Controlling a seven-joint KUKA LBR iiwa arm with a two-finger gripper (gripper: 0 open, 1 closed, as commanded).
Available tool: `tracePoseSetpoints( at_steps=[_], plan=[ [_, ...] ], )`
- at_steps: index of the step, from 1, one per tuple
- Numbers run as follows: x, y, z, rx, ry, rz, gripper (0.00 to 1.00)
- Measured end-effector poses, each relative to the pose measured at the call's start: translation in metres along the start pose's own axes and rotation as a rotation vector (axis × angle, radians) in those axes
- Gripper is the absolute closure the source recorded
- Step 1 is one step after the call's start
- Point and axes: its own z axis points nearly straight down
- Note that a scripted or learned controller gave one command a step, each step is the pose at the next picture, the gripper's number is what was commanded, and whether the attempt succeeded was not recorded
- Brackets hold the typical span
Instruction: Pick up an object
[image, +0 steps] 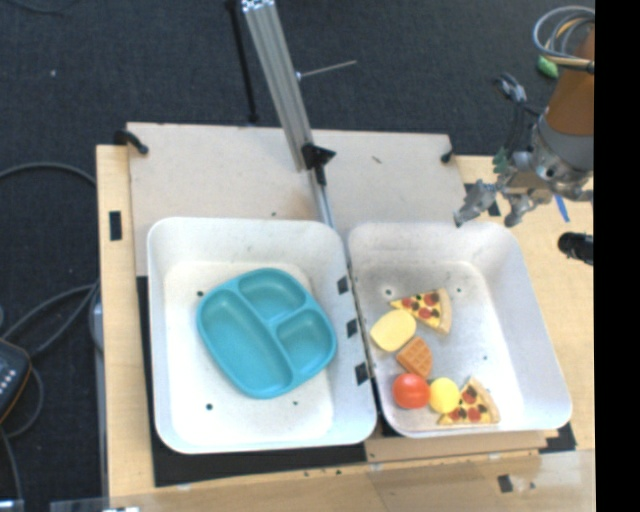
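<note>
The right bin (510, 262) holds several toy foods: a pizza slice (425, 309), a pale yellow piece (393, 330), a waffle (415, 356), a red tomato (410, 391), a yellow lemon (444, 395) and a second pizza slice (477, 405). My gripper (495, 205) hangs above the far right corner of that bin, well away from the food. Its fingers stand apart with nothing between them.
A teal divided plate (266, 330) lies in the left bin (170, 300). A metal camera pole (285, 85) rises from the bench behind the bins. Cables lie on the dark floor at the left.
</note>
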Motion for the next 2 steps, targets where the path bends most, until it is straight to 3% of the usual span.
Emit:
tracePoseSetpoints(
  at_steps=[1,2],
  plan=[
    [0.0,0.0,0.0,0.001,0.0,-0.001,0.0],
    [-0.01,0.004,0.05,0.004,0.001,0.003,0.0]
  ],
)
